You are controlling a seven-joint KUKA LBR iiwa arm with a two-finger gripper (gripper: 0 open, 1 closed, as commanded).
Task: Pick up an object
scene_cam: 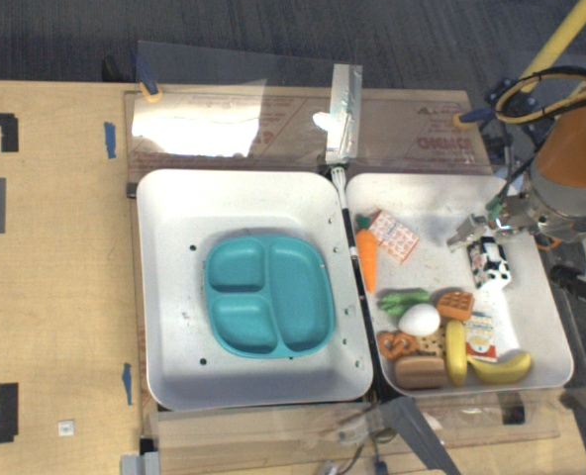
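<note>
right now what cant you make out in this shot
- End effector, camera view: small and blurred over the right bin; whether it grips anything is unclear.
- Black and white toy: right below the end effector, too small to identify or tell if touched.
- Arm: cut off by the right edge.
- Pretzel and hot dog: crowded in the food pile, outlines partly hidden by neighbours.

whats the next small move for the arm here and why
Probably a short descent straight down. The gripper hovers at the right bin's upper right, directly over a small black-and-white toy lying apart from the crowded food pile, so it looks like the easiest pick.
</note>
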